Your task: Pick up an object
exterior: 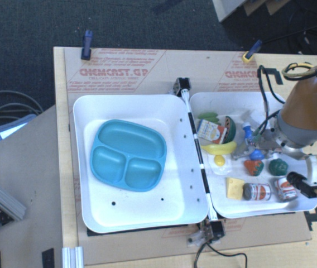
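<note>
Camera view has your gripper point(251, 149) down in the right bin point(270, 208) among the toy food, right by the red piece point(253, 167). Can't tell if it's grasping anything, so you've got no pick yet; lifting's left.

**What you can't make out**

The arm point(309, 108) runs off the right edge, covering part of the right bin point(270, 210). Small items crowded beneath the gripper point(251, 149) are too tiny for you to identify.
</note>
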`<state>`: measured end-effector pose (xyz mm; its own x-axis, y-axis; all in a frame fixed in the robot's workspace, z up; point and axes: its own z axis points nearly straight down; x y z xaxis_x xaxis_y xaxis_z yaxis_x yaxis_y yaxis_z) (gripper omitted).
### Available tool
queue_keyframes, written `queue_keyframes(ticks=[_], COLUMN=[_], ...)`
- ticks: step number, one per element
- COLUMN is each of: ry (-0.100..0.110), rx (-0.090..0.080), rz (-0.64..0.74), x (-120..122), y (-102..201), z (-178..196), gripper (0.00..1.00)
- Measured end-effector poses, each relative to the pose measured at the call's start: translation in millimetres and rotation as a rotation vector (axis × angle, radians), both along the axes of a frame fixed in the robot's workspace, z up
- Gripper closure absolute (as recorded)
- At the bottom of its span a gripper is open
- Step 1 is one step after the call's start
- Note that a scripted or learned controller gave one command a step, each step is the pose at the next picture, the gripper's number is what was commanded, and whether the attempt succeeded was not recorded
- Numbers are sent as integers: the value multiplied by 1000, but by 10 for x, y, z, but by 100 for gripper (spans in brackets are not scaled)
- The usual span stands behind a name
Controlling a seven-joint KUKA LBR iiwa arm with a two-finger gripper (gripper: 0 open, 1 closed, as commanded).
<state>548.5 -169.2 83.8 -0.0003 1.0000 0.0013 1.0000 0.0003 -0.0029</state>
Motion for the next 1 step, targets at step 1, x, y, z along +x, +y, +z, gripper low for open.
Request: queue_keyframes(ticks=[1], ry=[-4], rx=[-2], rz=[-1], x=[8], y=[-6], z=[106], gripper=[100])
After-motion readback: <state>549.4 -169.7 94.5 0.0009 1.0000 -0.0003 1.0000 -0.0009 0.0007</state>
